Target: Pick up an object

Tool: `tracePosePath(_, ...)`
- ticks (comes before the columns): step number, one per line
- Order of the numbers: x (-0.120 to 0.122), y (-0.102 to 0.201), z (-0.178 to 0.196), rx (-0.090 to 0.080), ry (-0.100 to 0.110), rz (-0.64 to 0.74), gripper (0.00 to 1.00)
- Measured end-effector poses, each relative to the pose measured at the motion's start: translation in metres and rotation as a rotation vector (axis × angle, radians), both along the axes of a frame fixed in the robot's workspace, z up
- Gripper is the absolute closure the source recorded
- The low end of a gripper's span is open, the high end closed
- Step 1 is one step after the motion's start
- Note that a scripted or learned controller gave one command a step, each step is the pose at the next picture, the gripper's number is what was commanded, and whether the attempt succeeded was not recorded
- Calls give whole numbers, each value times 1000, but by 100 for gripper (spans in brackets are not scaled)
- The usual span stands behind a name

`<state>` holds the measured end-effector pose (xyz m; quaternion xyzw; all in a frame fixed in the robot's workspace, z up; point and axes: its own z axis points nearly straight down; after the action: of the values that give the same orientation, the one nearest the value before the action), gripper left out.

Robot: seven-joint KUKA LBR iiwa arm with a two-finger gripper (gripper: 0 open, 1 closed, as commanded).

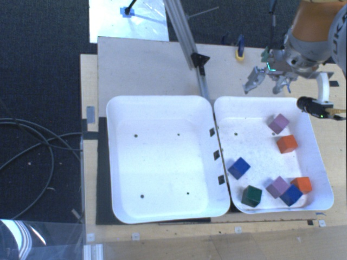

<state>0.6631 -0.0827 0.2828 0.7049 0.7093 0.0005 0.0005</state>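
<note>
Green block (251, 195): nearest the camera, at the near edge of the right bin (255, 131), one corner turned toward the near rim; cube-like, so no long axis to speak of
Near-right cluster: a purple block (277, 186), a blue block (291, 195) and an orange block (302, 184) packed together in the near right corner, touching or nearly so, each sitting diagonal to the bin walls
Lone blue block (239, 168): left part of the right bin, near the divide between the bins, rotated so its corners point along the bin's sides
Second orange block (287, 143): right of the bin's middle, edges roughly square to the walls
Second purple block (278, 123): just beyond that orange one, toward the far rim, slightly turned
Left bin (122, 145): white, beside the right one
Arm (317, 20): enters from the upper right, orange band above the grey wrist, pointing down and leftward
Gripper (268, 83): over the bench just beyond the right bin's far rim, well apart from every block, fingers spread apart with nothing between them
</note>
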Motion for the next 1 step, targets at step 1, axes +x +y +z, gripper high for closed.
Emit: tracePosePath(1, -56, -31, -89, 1, 10, -8, 0)
